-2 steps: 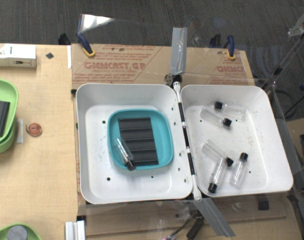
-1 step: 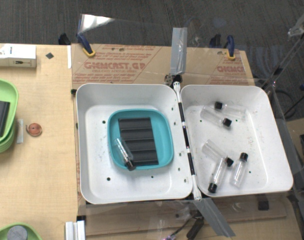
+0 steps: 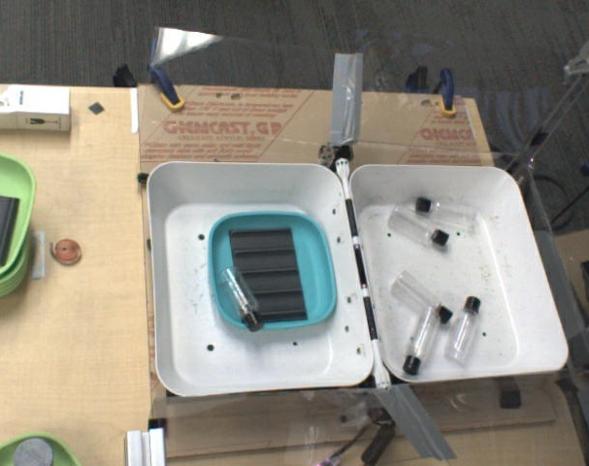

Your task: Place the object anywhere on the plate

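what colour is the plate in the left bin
Teal square plastic plate, holding a black ridged insert; clearest in the camera view.

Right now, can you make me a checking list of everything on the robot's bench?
Surface: two white bins side by side, left bin and right bin, on cardboard.
Job's things: teal plate in left bin, holding a black ridged insert; one clear vial lies on the plate's lower left.
Clutter: five clear vials loose in right bin.
Grippers: nothing seen.
Cables: nothing seen.
Surroundings: green tray at left on the wooden bench; clamps hold the cardboard.
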